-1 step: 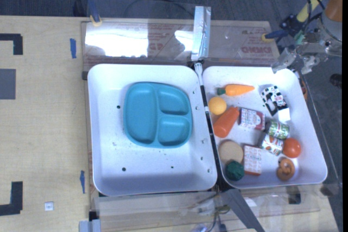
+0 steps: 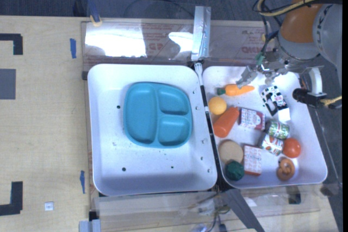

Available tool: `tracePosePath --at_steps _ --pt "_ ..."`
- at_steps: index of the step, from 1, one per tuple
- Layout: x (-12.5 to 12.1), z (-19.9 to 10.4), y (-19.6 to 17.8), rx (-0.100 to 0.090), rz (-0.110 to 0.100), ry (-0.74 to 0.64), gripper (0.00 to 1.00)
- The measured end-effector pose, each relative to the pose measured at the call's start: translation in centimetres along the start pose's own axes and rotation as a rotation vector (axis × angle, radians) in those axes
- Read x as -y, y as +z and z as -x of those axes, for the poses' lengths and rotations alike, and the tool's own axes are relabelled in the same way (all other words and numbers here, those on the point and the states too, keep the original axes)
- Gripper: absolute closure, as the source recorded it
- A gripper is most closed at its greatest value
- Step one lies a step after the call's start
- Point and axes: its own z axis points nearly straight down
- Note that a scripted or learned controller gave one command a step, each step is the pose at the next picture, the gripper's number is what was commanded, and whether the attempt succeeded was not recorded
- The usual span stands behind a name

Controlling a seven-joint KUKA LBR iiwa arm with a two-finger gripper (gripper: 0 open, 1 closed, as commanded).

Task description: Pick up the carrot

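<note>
The carrot [image 2: 239, 89] is small and orange with a green stub on its left end. It lies flat near the back wall of the right bin [image 2: 318, 165], pointing right. My gripper [image 2: 260, 71] hangs just above and to the right of the carrot's thin end, close to it. Nothing shows held in the gripper. The grey arm with its orange band [image 2: 304, 13] comes in from the upper right.
The right bin is crowded: a yellow-orange ball [image 2: 217, 105], an orange-red elongated piece [image 2: 226, 121], a black-and-white cow toy [image 2: 273, 98], a red packet [image 2: 251, 118], a can [image 2: 277, 130], a tomato [image 2: 292, 148]. A blue divided plate [image 2: 157, 115] lies in the left bin [image 2: 103, 160].
</note>
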Motion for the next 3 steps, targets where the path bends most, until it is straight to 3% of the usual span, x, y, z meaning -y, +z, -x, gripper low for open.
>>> tracePosePath --at_steps 1,2,3 --pt "-0.4 -2.1 5.2 0.009 -0.002 -0.336 0.0" --pt "-0.6 -2.0 3.5 0.012 0.004 -0.342 1.0" --pt "-1.2 -6.6 -7.2 0.005 0.014 0.147 1.0"
